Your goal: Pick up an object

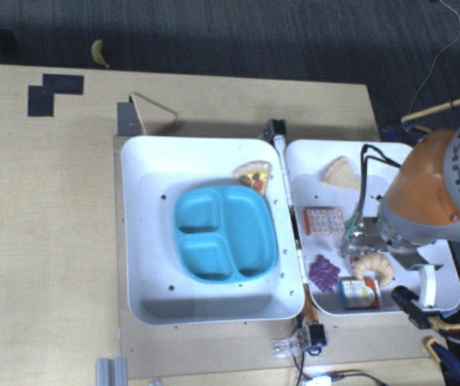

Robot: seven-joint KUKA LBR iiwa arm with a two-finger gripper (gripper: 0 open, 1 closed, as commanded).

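A blue divided tray (224, 233) lies in the left white bin (145, 215). At its one o'clock, a pizza slice toy (253, 175) rests near that bin's upper-right corner.

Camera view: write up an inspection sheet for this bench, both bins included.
Surface: wooden bench, two white bins side by side.
Job's things: right bin holds croissant, purple toy, small can, patterned card, tan wedge.
Clutter: left bin holds blue divided tray, pizza slice toy.
Gripper: gripper low above the croissant.
Cables: black cable by the wrist.
Surroundings: dark carpet, scattered bits.
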